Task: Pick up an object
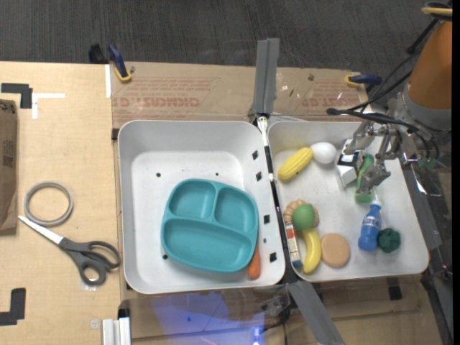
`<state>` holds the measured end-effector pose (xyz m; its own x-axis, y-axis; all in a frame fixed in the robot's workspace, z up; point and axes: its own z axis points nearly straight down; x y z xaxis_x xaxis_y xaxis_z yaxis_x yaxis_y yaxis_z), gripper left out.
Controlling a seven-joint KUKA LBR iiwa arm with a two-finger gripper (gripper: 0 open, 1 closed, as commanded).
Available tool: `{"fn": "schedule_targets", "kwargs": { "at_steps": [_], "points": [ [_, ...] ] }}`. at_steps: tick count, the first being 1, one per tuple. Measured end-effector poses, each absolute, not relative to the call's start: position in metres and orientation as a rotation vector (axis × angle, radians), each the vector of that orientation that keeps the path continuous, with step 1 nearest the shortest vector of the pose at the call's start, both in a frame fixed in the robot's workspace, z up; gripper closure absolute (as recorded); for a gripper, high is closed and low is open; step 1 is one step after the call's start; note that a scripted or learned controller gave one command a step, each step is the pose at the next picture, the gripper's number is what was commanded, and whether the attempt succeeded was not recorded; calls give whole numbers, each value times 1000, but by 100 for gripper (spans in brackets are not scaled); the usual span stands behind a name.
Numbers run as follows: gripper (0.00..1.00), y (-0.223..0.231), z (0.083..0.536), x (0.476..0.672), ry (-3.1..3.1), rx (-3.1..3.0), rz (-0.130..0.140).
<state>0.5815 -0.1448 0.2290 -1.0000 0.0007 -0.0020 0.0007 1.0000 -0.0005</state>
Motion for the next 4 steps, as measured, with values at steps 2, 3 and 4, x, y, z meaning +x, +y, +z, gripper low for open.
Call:
{"fn": "schedule_targets", "kwargs": {
  "at_steps": [2, 3, 4],
  "points": [
    [0, -201, 92, 517, 3120, 362, 1],
    [100, -200, 102, 519, 3117, 355, -2],
    [0, -200, 101, 519, 3117, 355, -2]
  ]
}}
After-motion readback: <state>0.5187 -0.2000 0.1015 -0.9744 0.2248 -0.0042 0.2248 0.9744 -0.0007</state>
